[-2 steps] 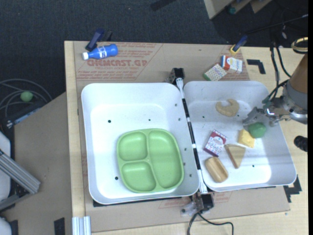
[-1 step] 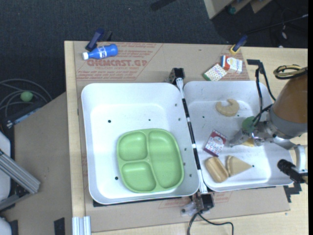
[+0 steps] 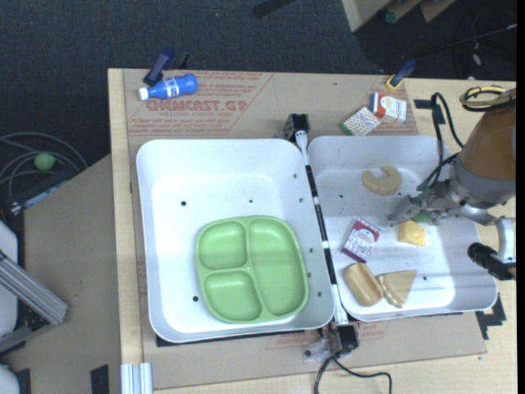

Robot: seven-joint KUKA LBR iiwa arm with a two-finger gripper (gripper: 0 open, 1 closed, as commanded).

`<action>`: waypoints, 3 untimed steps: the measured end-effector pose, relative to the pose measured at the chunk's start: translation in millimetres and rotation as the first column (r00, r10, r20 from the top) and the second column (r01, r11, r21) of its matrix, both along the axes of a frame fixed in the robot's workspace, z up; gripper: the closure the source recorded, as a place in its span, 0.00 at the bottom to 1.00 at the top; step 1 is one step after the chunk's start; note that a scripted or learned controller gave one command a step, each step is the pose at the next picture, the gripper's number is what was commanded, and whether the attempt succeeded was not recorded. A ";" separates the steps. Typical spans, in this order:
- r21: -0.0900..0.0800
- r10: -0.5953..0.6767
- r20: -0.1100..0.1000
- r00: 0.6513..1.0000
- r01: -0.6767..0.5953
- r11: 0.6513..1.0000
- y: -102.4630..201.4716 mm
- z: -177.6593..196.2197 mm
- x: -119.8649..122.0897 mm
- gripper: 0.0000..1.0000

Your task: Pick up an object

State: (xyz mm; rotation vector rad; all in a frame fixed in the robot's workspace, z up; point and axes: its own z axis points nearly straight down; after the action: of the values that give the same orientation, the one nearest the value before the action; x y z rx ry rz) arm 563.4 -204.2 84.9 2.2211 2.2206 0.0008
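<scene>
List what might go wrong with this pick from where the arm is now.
1. The gripper sits low in the right bin, just above the yellow block; it may nudge the block instead of grasping it.
2. The small packet lies close by and could get bumped.

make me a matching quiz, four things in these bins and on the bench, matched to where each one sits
Things:
1. green divided plate
2. blue and white bottle
3. yellow block
4. red and white packet

Places:
A. on the bench behind the left bin
B. right bin, just below the pincer
C. in the left bin
D. right bin, near its left wall

Pairs: 1-C, 2-A, 3-B, 4-D
</scene>
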 end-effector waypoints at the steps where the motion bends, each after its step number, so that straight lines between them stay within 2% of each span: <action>1: -0.001 0.000 0.002 1.000 0.000 1.000 -0.1 10.1 0.4 1.00; 2: -0.001 0.000 0.002 1.000 0.000 1.000 -0.1 9.9 0.3 0.00; 3: 0.001 0.002 0.001 1.000 -0.002 1.000 35.1 0.1 72.6 0.00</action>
State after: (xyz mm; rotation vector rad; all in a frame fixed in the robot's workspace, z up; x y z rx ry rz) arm 636.0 -169.1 85.0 2.2185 2.2225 0.0030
